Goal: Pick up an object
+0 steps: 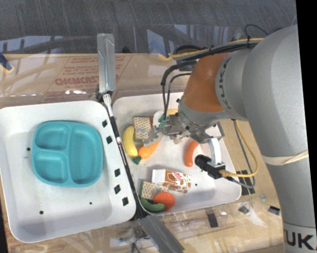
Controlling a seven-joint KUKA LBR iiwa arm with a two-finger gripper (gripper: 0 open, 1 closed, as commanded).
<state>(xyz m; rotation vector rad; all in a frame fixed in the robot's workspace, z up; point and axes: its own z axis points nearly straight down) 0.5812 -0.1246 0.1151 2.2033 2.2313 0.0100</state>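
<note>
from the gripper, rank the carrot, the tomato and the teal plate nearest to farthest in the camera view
From the gripper:
1. Carrot, just below-left of it in the right bin.
2. Tomato, at the right bin's near edge.
3. Teal plate, in the left bin.

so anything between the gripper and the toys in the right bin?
Nothing visible. The gripper is already low among them, beside the small box, carrot and banana. Its own body hides what lies beneath.

"KUKA" in part on the grey arm's base point(298, 241), faint red "CHEMCAS…" print on the clear sheet point(77, 79)
</note>
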